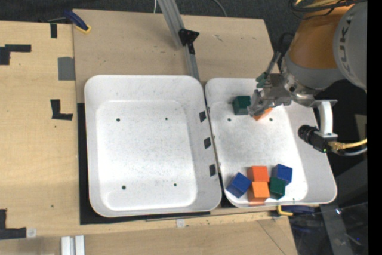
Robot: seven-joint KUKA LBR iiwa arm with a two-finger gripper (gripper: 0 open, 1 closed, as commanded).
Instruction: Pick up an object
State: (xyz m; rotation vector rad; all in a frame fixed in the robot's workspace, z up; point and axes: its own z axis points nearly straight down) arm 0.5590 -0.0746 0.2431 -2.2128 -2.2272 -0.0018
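Note:
My gripper [261,109] hangs low over the back part of the right bin [310,152]. An orange block [263,113] peeks out right at its tip, partly covered by it. A dark green block [241,104] lies just left of the gripper, touching or nearly touching it. Near the bin's front edge sits a cluster: a blue block [239,184], two orange blocks [259,174] [259,190], a green block [277,187] and another blue block [283,173].
The left bin [143,146] lies beside the right one, with small black clips along the shared rim. A slanted metal pole [170,3] crosses the back of the bench. The arm's orange band [319,33] looms over the right bin's back right corner.

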